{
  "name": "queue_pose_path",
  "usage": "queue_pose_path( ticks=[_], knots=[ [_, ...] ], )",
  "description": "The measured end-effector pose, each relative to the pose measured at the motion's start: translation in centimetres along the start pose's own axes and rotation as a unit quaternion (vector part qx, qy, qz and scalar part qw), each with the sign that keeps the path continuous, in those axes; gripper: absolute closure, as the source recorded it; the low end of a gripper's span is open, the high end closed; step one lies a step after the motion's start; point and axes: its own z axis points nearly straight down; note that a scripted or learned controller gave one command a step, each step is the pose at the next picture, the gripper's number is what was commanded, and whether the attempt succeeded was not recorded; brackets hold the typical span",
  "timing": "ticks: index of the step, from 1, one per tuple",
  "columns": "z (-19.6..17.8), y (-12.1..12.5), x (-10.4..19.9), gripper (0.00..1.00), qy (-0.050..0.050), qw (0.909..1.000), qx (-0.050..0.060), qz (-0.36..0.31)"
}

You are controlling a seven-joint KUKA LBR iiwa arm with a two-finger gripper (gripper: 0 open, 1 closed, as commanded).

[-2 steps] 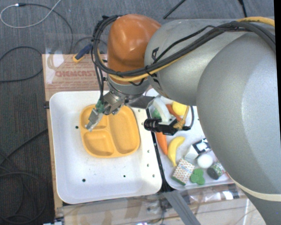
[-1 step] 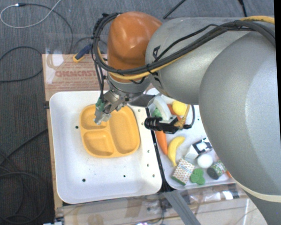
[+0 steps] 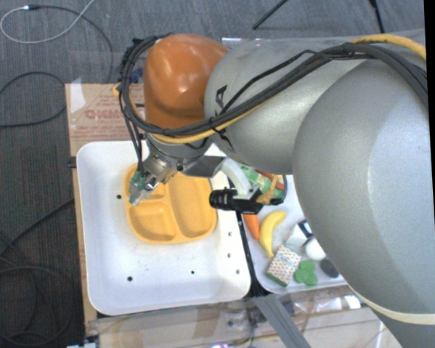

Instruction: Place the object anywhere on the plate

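Observation:
A yellow divided plate [image 3: 177, 217] lies in the left white bin [image 3: 113, 270], towards its upper middle. My gripper [image 3: 137, 191] reaches down over the plate's upper left corner, close above its rim. A small green thing [image 3: 139, 182] shows right at the gripper's tip; whether it is held or part of the hand is unclear. The grey arm with its orange band covers the top and right of the camera view and hides the plate's far edge.
The right bin [image 3: 261, 278] holds a banana [image 3: 273, 228], an orange carrot [image 3: 252, 226], a checked box [image 3: 283, 265], a green piece [image 3: 306, 274], a grey piece [image 3: 329, 269] and a red and green packet [image 3: 267, 181]. The arm hides much of that bin.

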Motion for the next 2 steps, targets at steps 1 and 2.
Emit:
queue_pose_path(
  ticks=[1, 2],
  knots=[
    [-0.01, 0.0, 0.0, 0.0, 0.0, 1.0, 0.0, 0.0],
    [-0.69, 0.04, 0.0, 1.0, 0.001, 1.0, 0.001, 0.0]
  ],
)
